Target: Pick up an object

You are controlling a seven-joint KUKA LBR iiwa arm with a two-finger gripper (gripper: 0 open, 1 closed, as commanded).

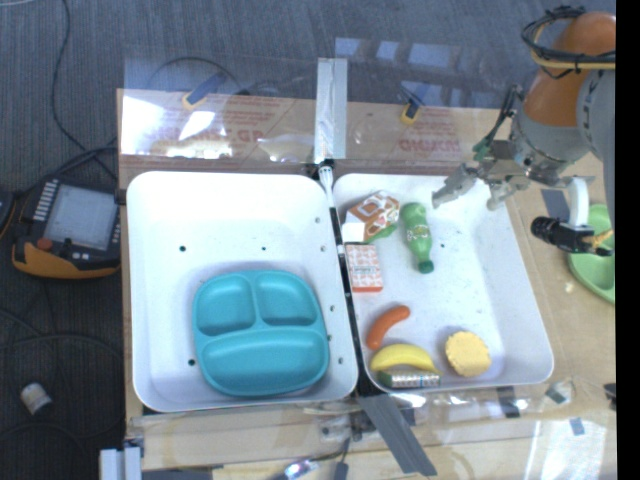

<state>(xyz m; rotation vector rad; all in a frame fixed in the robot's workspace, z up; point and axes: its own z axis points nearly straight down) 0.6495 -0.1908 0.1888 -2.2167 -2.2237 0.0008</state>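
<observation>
Several items crowd the right bin (520, 268), so the gripper (466, 190), jaws spread wide and empty at upper right, may nudge the green bottle (419, 234) aside.

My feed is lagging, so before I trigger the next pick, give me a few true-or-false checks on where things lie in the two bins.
1. The teal divided tray lies in the left bin. True.
2. The green bottle is held between the fingers. False: it lies on the floor of the right bin, apart from the gripper.
3. The banana lies beside the round yellow object. True.
4. The orange sausage lies in the left bin. False: right bin.
</observation>
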